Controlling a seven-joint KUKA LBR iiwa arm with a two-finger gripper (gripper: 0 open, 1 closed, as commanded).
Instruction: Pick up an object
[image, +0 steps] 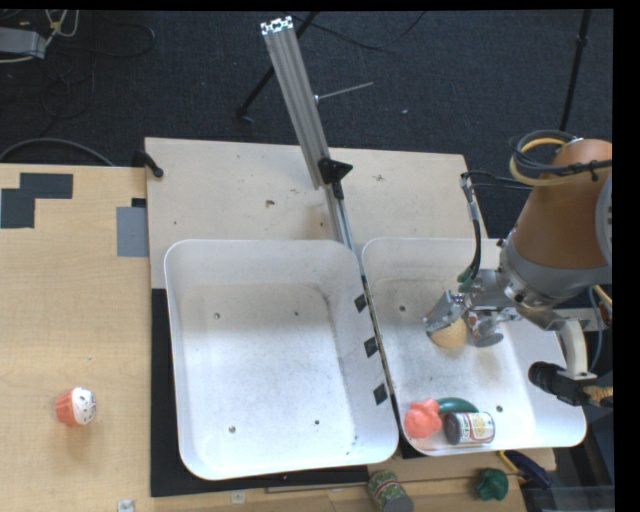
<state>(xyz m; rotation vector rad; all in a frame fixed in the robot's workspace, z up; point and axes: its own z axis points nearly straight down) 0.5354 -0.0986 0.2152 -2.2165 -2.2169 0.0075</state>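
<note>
Tan and rounded, a small object (450, 334) sits right at the tips of the end effector (458, 322), over the middle of the right bin (400, 262), and it is the likeliest target of the pick. The metal fingers appear to close around it from above and from the side, so I judge the end effector to be clenched on this tan object, though whether the thing is lifted clear of the bin floor or resting on it cannot be read from this slanted view. The grey arm with its orange band (565, 215) leans in from the right, wrist low over the bin. Along the near wall of the same bin lie an orange-red toy (423, 420), a dark green item (458, 405) behind it, and a small jar (469, 428) lying on its side, all well apart from the fingers. The left bin (190, 300) lies beside it across the divider. A small orange and white toy (76, 407) rests on the wooden worktop (60, 300) at far left. The step in hand looks like the grasp itself, at or just after closing. The next move calls for a straight upward lift, slow enough that a rounded, perhaps soft piece does not slip out of a pinch that may be shallow.
</note>
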